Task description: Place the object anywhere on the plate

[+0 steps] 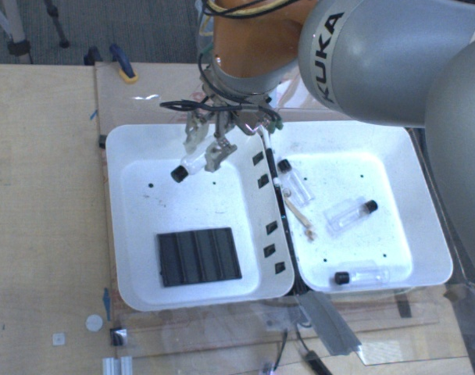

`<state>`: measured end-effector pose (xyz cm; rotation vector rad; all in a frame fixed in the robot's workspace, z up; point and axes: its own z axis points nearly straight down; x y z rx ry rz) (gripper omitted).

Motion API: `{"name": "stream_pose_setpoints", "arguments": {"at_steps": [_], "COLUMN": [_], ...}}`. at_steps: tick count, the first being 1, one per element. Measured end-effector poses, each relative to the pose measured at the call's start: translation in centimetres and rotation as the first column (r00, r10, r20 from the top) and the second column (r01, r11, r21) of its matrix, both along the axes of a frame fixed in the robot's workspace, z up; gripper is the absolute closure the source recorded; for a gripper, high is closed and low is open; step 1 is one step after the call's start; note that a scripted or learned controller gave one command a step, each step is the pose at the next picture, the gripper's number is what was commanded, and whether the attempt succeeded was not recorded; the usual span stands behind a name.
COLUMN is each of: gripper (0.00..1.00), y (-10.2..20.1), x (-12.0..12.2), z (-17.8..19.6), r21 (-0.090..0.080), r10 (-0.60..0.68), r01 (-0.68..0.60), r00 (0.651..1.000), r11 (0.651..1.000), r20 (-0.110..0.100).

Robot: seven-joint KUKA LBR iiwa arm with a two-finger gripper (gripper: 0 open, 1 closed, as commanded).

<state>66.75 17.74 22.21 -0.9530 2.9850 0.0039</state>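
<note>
Arm at upper centre of frame, its gripper (208, 153) closed on a clear vial (187, 165) with a black cap, held above the upper part of the left bin (120, 209). The black ribbed plate (199, 256) lies toward the lower middle of that bin. Judged best practice: carry the vial down-frame, lower close, then release over the plate's centre. Three more vials (351, 212) and a wooden stick (298, 212) lie in the right bin (425, 233); pale wooden bench (42, 209) surrounds both.

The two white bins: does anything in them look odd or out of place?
Nothing looks damaged or spilled. In the right white bin, three clear plastic vials with black caps and a thin wooden stick lie scattered at different angles. The black ridged plate lies flat in the left white bin.
</note>
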Motion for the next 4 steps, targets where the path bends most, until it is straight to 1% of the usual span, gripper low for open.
{"name": "stream_pose_setpoints", "arguments": {"at_steps": [1,2,3,4], "gripper": [1.00,1.00,1.00,1.00], "y": [2.7,3.2,1.8,3.3], "x": [0.0,-1.2,-0.6,0.0], "z": [1.5,0.6,-0.9,3.1], "r21": [0.000,-0.002,-0.002,-0.003], "r10": [0.200,0.315,0.386,0.504], "r01": [-0.200,-0.315,-0.386,-0.504], "r00": [0.980,0.949,0.922,0.863], "r11": [0.980,0.949,0.922,0.863], "r20": [0.002,-0.004,-0.004,0.003]}}
